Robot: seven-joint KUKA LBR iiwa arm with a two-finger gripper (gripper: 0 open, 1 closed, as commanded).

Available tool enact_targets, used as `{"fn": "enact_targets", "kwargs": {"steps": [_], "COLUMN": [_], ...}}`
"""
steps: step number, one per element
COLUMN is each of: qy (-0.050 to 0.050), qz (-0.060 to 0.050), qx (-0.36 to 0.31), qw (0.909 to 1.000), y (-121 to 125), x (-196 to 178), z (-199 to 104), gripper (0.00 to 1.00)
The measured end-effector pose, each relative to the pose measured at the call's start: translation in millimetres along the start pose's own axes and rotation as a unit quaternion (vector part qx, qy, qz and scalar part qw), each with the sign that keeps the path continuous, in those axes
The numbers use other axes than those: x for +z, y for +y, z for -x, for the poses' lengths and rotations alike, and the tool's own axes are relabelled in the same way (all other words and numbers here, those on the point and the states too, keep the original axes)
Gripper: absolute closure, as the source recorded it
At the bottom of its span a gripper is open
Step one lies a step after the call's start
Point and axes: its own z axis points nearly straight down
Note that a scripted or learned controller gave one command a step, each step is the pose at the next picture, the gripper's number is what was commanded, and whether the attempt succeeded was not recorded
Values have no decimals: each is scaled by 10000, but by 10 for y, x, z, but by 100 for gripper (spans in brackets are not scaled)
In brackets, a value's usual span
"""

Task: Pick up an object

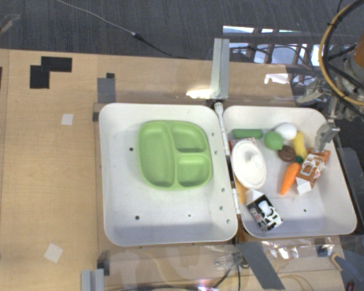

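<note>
Camera view shows the tool (325,136) at the right bin's (333,220) far right edge, whether spread or pressed together I cannot tell, just above an orange carton (313,167). Leftward lie a carrot (288,178), yellow banana (299,144), white egg (285,130), and white bowl (249,163). The left bin (118,220) holds a green divided plate (173,154).

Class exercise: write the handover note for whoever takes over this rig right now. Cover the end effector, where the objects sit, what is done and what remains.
End effector: at the right white bin's upper right edge, above the small orange-and-white carton; nothing seen in it.
Right bin: plastic orange carrot, yellow banana, round white lidded cup, black-and-white packet.
Left white bin: green divided plastic tray.
Done: nothing lifted.
Left: grasp one object and raise it.
</note>
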Motion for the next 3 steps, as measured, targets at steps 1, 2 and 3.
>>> {"fn": "enact_targets", "kwargs": {"steps": [1,2,3], "qy": [44,-34,-136], "qz": [15,3,-11], "qx": [470,1020,990], "qw": [9989,9948,9950], "y": [-162,461,461], "x": [1327,1562,1426], "z": [-575,-881,-814], "gripper": [0,0,100]}}
